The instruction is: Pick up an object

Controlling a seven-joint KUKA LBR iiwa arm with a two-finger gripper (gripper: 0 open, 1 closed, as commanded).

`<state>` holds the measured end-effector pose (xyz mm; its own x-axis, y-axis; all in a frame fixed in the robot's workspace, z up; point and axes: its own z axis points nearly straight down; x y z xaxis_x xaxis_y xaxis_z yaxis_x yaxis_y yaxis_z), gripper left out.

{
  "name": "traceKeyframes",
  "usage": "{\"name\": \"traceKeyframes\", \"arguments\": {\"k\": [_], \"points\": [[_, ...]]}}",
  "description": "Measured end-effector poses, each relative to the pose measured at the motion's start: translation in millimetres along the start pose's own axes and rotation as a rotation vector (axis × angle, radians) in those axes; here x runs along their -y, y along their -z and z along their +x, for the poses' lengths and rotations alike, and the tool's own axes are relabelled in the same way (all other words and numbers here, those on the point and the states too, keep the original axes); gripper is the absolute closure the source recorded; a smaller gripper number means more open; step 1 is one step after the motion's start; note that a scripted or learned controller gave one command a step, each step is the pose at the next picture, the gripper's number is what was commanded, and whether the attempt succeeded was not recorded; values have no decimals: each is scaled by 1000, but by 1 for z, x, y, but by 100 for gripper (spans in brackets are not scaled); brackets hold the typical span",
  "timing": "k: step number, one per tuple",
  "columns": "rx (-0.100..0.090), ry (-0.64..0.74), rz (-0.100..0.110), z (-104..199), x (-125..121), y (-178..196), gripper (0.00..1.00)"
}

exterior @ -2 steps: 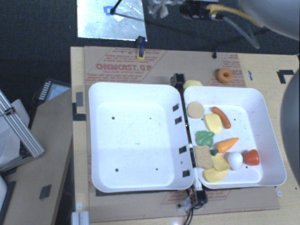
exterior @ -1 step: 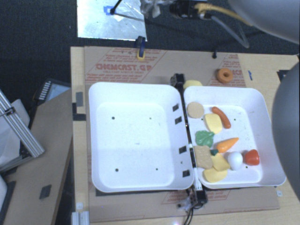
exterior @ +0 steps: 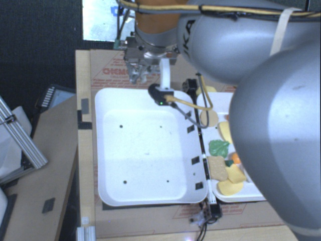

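Note:
My gripper (exterior: 139,76) hangs over the far rim of the left white bin (exterior: 102,149), near its back edge, and I see nothing held in it. The objects lie in the right bin (exterior: 246,198), largely hidden under my arm. Visible there are a green leafy piece (exterior: 218,147), a tan rectangular piece (exterior: 217,168), a yellow lump (exterior: 228,187) at the near edge, another yellow piece (exterior: 225,131) and a small orange bit (exterior: 234,159). A pale round piece (exterior: 211,117) lies farther back.
A small black thing (exterior: 189,86) sits at the back near the divide between the bins. The bins rest on a brown board (exterior: 108,72). A tan side table (exterior: 47,149) and a metal rail (exterior: 22,139) stand to the left.

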<state>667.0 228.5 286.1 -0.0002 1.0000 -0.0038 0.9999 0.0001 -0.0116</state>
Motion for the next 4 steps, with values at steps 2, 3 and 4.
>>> {"name": "traceKeyframes", "arguments": {"k": [2,3,4], "points": [[-4,5,-13,5,2,249,100],[-4,1,-13,0,2,249,100],[-4,1,-13,-1,2,249,100]]}}
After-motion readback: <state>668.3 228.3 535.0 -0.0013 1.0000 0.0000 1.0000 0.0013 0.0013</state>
